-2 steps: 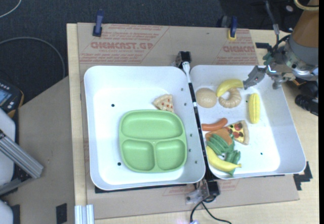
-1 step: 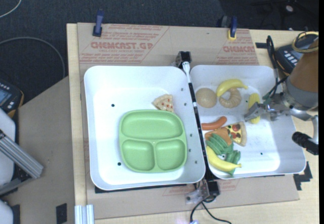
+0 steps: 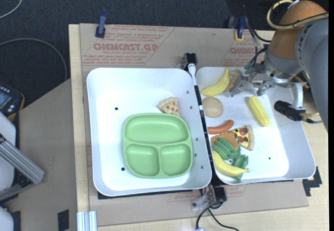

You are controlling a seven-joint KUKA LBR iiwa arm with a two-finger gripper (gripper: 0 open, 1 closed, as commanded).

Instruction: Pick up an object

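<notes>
The brown cardboard sheet (image 3: 156, 47) under the two white bins carried red printed lettering. On its far left part, beyond the left bin, large letters read "CHEMCAST G.P", with a line of smaller red print above them that was too fine to read. The same red print appeared again on the far right part (image 3: 241, 53), beyond the right bin, but there it was partly hidden and could not be made out.

Camera, single, fixed: you look down from above the surface (image 3: 130, 42) at a slant, from moderate distance. Left bin (image 3: 104, 120) and right bin (image 3: 282, 146) sit whole within your view; arm (image 3: 308, 32) enters from your right.
</notes>
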